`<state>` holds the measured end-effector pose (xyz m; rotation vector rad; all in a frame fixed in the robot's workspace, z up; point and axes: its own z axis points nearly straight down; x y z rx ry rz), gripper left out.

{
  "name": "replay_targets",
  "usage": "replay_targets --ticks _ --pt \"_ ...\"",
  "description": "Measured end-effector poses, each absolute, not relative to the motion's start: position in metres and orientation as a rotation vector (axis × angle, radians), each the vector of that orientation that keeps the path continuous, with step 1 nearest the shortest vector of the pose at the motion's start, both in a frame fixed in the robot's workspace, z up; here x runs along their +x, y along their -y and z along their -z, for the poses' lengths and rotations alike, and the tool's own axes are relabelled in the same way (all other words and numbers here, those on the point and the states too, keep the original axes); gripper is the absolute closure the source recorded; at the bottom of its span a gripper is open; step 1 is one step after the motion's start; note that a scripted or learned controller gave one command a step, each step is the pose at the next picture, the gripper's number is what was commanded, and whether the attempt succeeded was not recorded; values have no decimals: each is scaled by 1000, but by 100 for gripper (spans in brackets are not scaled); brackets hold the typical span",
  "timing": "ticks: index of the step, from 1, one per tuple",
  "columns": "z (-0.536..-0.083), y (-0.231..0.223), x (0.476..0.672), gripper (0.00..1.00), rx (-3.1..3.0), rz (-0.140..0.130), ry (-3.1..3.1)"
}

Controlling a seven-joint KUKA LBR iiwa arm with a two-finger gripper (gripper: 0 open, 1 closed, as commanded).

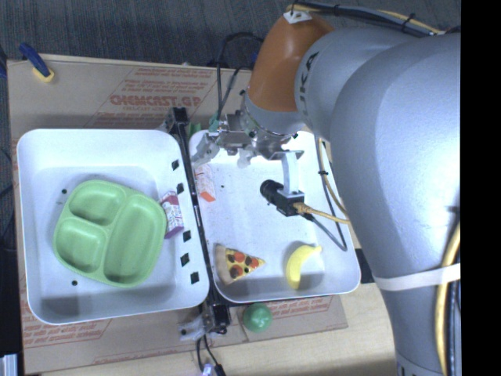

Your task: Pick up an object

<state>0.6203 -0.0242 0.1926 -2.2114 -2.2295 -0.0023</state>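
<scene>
We are hanging our tool [227, 141] over the far left corner of the right bin [337, 276], right above a small packet [204, 183] lying against the bin's left wall; whether it is released or clenched we cannot tell, since the wrist is hiding it. Working this close to the wall, we are risking a strike on the rim, or pinning the flat packet instead of lifting it. The likelier targets, one pizza slice [236, 263] and one banana [300, 262], are lying near the bin's near edge. We are counting two bins, one green divided plate [109, 232] in the left bin [35, 151], one purple wrapper [172, 213] beside it, and one green ball [256, 316] on the tabletop.
</scene>
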Motion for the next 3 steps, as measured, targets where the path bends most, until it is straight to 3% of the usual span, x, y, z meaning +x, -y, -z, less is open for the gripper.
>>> replay_targets --ticks 1,2,3 --pt "-191 -45 584 0 -2209 -5 2230" --pt "-302 -48 588 0 -2216 5 2232" --pt "-190 9 601 0 -2214 -9 2224"
